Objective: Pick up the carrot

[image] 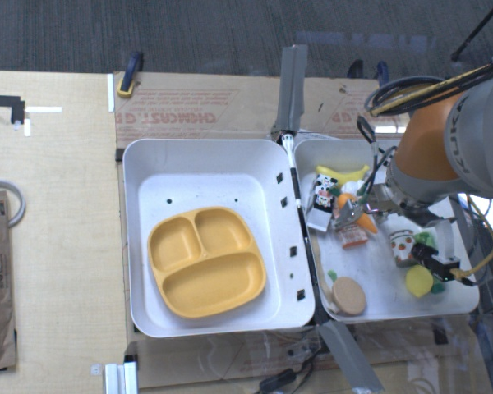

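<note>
The carrot (343, 207) is a small orange piece in the right bin (460, 302), in its upper left part, beside a black-and-white cow-patterned box (323, 197). My gripper (360, 209) reaches in from the right and is low in the bin, right at the carrot's right side. The wrist above it, with the orange band (427, 142), hides part of the bin's upper right. Whether the carrot is between the jaws is not visible.
A yellow banana (345, 173) lies behind the carrot and a red-orange packet (354, 235) just in front. A round brown cookie (349, 295), a white cup (402, 247) and a yellow lemon (419, 281) lie nearer the front. The left bin (148, 171) holds a yellow divided plate (207, 259).
</note>
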